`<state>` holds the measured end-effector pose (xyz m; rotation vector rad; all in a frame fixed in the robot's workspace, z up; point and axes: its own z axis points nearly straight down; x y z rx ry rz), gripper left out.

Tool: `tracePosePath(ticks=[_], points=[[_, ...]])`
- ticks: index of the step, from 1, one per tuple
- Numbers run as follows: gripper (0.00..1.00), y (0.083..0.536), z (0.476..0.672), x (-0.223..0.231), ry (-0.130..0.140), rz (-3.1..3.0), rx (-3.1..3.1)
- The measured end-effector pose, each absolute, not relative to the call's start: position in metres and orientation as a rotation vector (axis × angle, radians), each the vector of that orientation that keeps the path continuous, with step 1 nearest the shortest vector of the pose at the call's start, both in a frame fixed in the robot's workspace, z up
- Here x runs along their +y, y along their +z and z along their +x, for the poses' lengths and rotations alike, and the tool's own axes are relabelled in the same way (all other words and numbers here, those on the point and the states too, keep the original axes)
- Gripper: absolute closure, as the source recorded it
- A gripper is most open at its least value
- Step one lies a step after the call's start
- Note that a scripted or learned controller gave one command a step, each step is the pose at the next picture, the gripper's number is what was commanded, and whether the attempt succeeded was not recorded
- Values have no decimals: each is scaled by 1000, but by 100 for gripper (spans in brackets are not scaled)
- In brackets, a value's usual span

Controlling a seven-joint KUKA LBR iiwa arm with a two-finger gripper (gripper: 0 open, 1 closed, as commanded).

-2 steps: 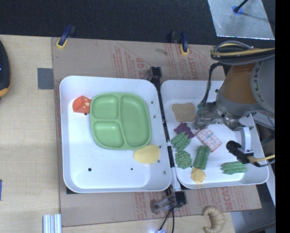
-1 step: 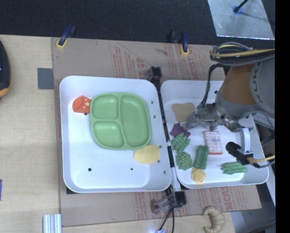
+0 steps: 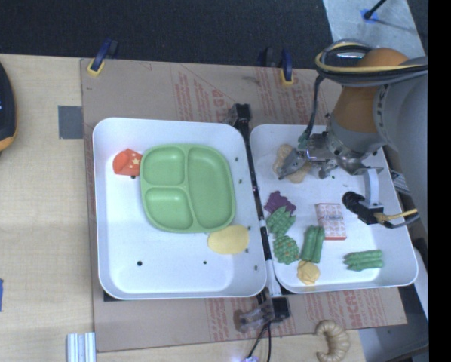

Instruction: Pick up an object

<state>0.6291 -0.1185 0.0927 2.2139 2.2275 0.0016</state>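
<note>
Tan and lumpy, the small toy piece point(image 3: 287, 159) near the right white bin's point(image 3: 403, 271) far left corner sits right under my metal two-finger gripper point(image 3: 301, 164). From this slant I cannot tell how the jaws stand, nor whether the piece is caught. To do this well, I'd centre over the piece, keep off the bin wall, and stay away from the purple grape cluster point(image 3: 278, 200) lying nearer the middle of that left edge.
</note>
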Motion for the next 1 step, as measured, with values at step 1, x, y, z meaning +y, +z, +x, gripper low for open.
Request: tracePosePath(ticks=[1], points=[[0,93,658,-133,-1,2213,2229]])
